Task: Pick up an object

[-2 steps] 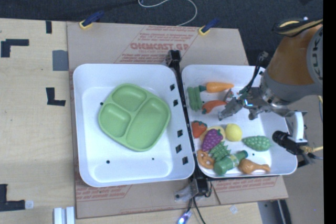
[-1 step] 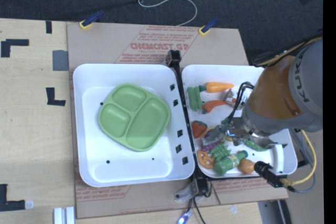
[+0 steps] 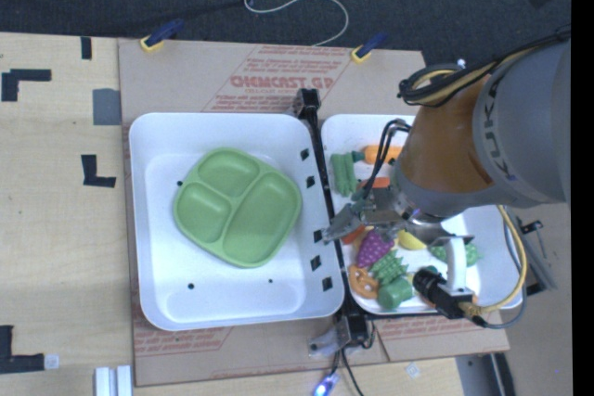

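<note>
Camera view: arm (image 3: 464, 144) bends down over right bin (image 3: 497, 278).

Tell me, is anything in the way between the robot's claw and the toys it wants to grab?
Nothing visible is. The gripper sits low in the right bin, right over the pile of toys, beside the purple grapes. The arm itself hides some of the toys.

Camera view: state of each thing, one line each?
green plate: flat, right side up, alone in the left bin.
toy foods: heaped loose in the right bin.
gripper: low over the toy foods, near the divider between bins; no item visibly held.
</note>
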Robot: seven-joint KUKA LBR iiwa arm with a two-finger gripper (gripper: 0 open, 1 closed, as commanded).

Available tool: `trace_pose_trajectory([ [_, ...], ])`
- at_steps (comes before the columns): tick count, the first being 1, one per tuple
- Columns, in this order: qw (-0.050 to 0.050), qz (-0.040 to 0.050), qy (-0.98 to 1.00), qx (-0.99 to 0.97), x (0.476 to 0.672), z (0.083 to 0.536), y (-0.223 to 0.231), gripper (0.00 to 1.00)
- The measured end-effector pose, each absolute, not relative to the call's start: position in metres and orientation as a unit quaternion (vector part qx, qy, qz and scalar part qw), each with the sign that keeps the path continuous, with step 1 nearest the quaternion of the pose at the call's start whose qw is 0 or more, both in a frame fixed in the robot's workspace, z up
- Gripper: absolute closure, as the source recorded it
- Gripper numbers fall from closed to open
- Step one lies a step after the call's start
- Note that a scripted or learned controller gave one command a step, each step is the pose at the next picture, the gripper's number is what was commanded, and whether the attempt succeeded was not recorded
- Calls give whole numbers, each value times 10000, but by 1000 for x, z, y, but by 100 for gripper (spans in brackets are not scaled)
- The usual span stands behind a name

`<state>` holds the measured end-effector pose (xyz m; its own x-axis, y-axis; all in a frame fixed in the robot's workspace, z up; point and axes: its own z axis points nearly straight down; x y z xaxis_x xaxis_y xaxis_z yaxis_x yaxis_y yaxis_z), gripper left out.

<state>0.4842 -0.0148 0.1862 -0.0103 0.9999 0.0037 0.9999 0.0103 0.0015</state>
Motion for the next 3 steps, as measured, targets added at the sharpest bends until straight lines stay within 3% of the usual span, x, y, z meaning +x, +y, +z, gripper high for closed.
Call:
trace_pose_trajectory([
  [1, 28, -3, -7120, -7022, 482, 183, 91, 0],
  [2, 44, 40, -7093, -7049, 480, 96, 136, 0],
  [3, -42, -26, -7059, -7083, 541, 190, 75, 0],
])
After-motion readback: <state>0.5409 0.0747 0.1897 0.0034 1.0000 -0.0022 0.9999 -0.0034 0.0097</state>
